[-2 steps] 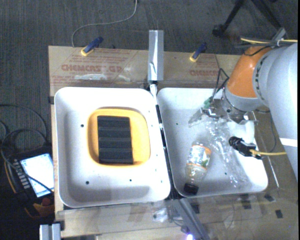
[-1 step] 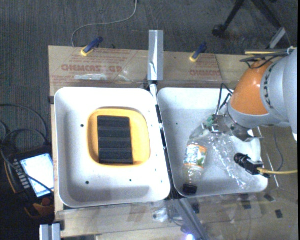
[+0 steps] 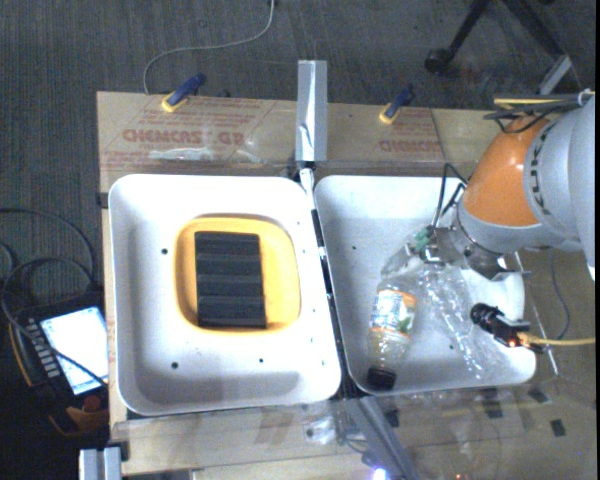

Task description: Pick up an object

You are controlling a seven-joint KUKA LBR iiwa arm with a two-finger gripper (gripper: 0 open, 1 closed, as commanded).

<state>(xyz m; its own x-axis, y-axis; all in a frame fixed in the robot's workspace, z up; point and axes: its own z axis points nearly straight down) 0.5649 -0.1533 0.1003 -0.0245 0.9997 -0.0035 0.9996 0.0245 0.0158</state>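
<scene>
The jaws sit low in the right bin (image 3: 362, 226), tucked under the wrist of the arm (image 3: 528, 182), and whether they are parted or clenched cannot be told; nothing is seen between them. Just beside them lies crumpled clear plastic (image 3: 452, 306), spread toward the bin's near right corner. Left of that plastic lies a clear bottle (image 3: 391, 314) on its side, its black cap (image 3: 381, 378) pointing to the near wall; its label is green, orange and white, the writing too small to read. The left bin (image 3: 140, 268) holds a yellow tray (image 3: 187, 268) with a black ribbed block (image 3: 230, 279) lying in it, well apart from the arm. Under both bins the table carries a cardboard sheet (image 3: 180, 136) with red print, too blurred to read for certain. Two blue-and-yellow clamps (image 3: 183, 91) grip its far edge. A lit tablet (image 3: 75, 340) lies on the floor at left.
</scene>
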